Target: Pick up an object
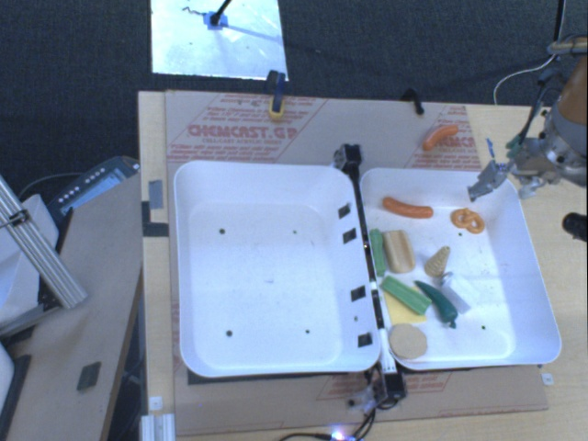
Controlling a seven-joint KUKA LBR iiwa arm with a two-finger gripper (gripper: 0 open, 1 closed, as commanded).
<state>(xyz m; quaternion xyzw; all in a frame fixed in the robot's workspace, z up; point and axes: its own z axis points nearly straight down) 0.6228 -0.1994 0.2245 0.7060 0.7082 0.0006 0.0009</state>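
On a wooden bench (pixel 514 127) against dark carpet (pixel 83 62), two white bins (pixel 266 274) sit side by side, the gripper (pixel 491 180), its grip state unreadable, hovering over the right bin's (pixel 514 310) far corner.

The arm reaches in from the right, its claw (pixel 496 178) tilted downward.

A tan bench (pixel 514 127) carries a clear sheet printed in red letters (pixel 241 129), held at its far edge by a yellow and blue clamp (pixel 276 97); beyond the bench lies dark carpet (pixel 73 53) with a shiny square plate (pixel 217 26) on it. At the left stands a slanted aluminium rail (pixel 37 246); near it rests a grey handheld control unit (pixel 92 184); an orange sausage-shaped toy (pixel 441 137) lies on the sheet behind the bins.
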